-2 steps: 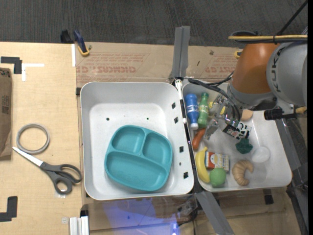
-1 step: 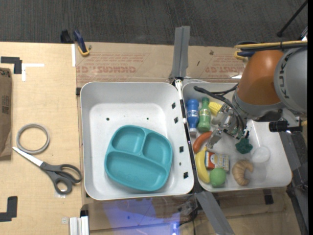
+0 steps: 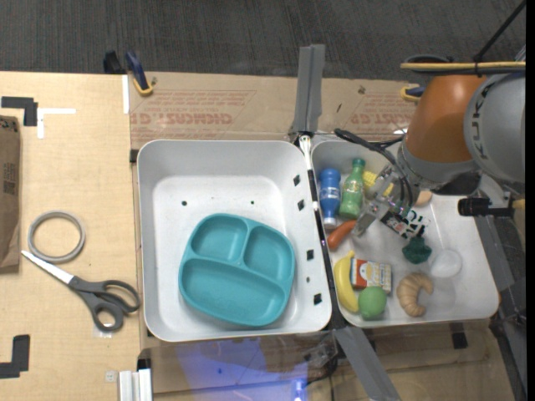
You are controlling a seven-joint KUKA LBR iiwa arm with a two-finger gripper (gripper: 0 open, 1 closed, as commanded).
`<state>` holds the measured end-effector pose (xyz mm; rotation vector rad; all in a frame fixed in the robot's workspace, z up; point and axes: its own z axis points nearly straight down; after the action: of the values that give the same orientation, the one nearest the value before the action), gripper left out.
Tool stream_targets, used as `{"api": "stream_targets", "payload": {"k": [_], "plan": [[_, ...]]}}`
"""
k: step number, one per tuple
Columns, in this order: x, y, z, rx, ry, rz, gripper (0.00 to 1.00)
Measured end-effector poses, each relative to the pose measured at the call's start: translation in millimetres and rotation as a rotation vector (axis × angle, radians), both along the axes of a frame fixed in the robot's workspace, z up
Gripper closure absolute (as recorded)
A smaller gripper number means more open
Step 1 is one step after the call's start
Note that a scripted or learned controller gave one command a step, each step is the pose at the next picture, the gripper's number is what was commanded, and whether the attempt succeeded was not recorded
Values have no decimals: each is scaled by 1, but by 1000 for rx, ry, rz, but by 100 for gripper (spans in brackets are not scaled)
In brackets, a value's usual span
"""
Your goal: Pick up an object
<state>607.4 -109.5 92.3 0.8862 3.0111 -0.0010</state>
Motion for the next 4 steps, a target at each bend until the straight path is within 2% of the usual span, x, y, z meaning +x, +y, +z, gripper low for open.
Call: {"api": "stream_targets", "payload": {"k": [1,2,3,4], "plan": [[-44,-6,0,0,1,5,0],[33,8,1,0,1,-67,0],[0,-56,1,0,-1,34,0],[6,-73,1,-1,-2,73,0]]}}
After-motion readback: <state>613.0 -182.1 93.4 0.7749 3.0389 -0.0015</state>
